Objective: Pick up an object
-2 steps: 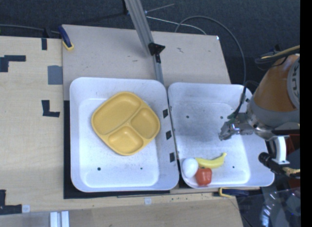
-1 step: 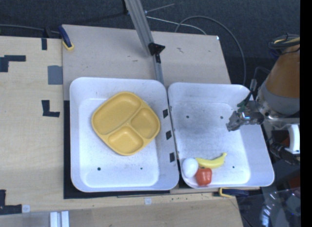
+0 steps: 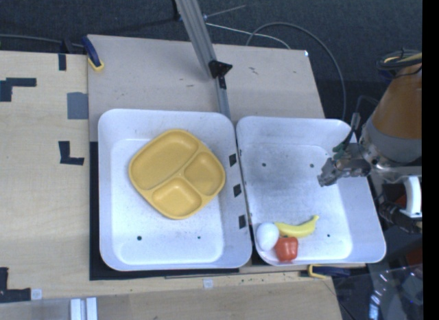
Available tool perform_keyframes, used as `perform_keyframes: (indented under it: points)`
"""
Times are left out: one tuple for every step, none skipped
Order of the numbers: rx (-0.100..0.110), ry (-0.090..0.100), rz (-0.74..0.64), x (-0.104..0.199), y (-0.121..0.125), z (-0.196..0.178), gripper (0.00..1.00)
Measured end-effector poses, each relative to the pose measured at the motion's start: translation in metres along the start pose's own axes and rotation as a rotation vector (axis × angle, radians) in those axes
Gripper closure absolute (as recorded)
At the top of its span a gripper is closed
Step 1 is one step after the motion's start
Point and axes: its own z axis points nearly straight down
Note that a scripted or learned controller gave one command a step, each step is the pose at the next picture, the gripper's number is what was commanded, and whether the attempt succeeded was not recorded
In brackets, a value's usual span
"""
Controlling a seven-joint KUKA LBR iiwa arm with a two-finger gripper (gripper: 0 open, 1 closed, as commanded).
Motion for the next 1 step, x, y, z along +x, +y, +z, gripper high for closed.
perform_keyframes:
  points:
    - [0.000, 0.003, -0.006, 0.0542, -0.0048, -0.0114, 1.00]
